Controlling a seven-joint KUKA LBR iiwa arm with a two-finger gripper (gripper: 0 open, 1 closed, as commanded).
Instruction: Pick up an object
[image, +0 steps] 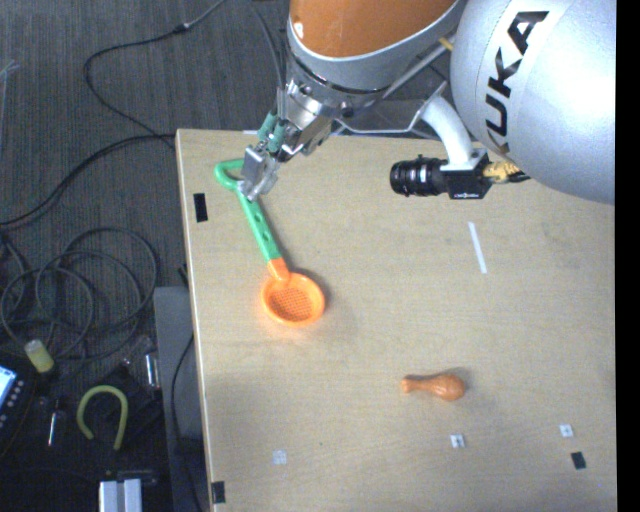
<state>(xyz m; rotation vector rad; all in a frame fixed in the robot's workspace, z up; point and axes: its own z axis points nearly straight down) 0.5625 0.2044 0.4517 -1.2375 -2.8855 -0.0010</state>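
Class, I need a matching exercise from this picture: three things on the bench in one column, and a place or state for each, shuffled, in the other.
Things:
1. strainer spoon
2. small orange gourd-shaped toy
3. white strip

Descriptions:
A. lies alone at the bench's lower middle
B. under the black camera, right of centre
C. green handle at the gripper, orange bowl

Pairs: 1-C, 2-A, 3-B

A green-handled orange strainer (275, 262) and an orange drumstick-shaped toy (436, 385) are borne by the counter (400, 300).
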